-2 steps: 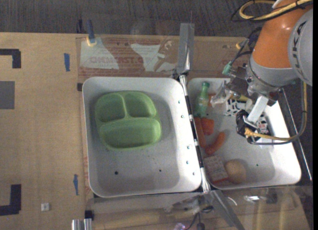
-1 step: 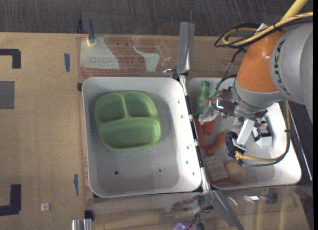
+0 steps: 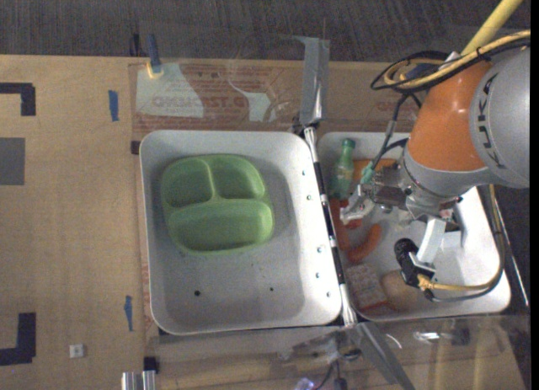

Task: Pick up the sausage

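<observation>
Arm over the right bin.
The gripper hangs just above the sausage (finger state cannot be told), which lies near the bin's left wall; a green tray sits in the left bin.

The grey arm reaches in from the right; its orange-banded wrist bends downward; claw pointing left.

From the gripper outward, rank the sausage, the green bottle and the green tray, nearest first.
Gripper is in the right bin.
1. Sausage: just below it in the camera view, same bin.
2. Green bottle: up and left, at the bin's far left corner.
3. Green tray: farthest, in the left bin.
</observation>
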Robot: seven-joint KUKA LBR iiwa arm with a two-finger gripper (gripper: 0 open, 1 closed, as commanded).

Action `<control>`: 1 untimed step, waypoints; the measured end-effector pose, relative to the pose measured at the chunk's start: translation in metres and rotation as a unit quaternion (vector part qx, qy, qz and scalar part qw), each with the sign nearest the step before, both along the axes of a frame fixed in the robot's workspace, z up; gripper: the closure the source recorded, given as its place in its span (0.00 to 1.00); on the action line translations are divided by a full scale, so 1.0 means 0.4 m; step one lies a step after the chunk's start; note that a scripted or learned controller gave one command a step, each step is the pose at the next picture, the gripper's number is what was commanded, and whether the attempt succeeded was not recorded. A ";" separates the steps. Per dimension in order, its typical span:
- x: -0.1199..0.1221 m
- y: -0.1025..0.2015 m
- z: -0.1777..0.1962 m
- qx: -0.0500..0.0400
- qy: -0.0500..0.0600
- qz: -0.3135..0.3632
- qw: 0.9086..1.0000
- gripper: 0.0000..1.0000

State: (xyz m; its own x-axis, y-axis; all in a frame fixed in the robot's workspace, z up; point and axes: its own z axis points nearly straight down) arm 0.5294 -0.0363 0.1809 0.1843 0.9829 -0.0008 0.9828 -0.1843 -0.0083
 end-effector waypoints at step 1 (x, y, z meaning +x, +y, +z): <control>0.069 -0.001 0.000 -0.001 -0.002 0.045 0.999 0.00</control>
State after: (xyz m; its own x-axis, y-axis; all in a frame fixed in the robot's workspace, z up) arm 0.5571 -0.0369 0.1810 0.0954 0.9954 -0.0014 0.9954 -0.0954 -0.0036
